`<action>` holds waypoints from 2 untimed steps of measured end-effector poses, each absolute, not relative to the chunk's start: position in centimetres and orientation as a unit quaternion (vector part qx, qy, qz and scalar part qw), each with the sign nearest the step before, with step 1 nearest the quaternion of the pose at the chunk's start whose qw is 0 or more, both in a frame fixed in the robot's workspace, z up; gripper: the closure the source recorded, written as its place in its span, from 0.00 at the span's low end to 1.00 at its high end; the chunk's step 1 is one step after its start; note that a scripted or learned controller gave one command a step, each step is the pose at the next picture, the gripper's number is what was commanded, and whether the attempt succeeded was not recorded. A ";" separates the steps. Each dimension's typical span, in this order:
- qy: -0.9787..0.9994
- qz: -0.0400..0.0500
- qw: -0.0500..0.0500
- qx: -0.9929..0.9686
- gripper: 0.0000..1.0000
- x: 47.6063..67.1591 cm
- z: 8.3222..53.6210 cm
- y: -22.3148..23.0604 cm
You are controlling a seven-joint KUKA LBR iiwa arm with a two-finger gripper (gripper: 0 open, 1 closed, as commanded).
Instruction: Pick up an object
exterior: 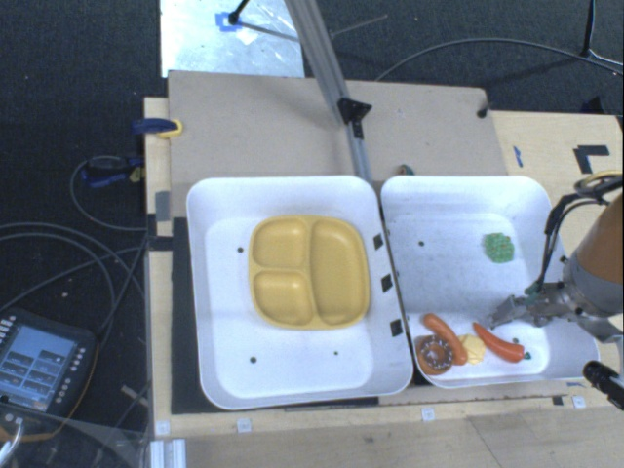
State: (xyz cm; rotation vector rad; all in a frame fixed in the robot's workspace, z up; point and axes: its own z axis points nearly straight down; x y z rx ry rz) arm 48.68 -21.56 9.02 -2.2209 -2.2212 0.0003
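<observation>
The right bin point(458, 213) holds several toy foods. A green leafy piece point(499, 248) lies alone toward its right side. Along the near edge sit a red sausage point(444, 334), a brown donut point(433, 355), a small yellow piece point(474, 349) and an orange-red pepper point(499, 343), all close together. My gripper point(509, 312) reaches in from the right, low over the bin's near right corner. It is just above and behind the pepper, and I see nothing held in it.
The left bin point(224, 359) carries a yellow divided plate point(310, 271) in its middle. A grey pole point(327, 61) slants from the top down to the gap between the bins. Cables and a control pendant point(39, 359) lie on the floor at left.
</observation>
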 end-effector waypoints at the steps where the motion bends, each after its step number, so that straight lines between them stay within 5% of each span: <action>1: -0.707 -0.001 -0.002 -0.707 1.00 48.8 10.1 -21.6; 2: -0.709 -0.002 -0.004 -0.705 1.00 49.7 16.3 -21.7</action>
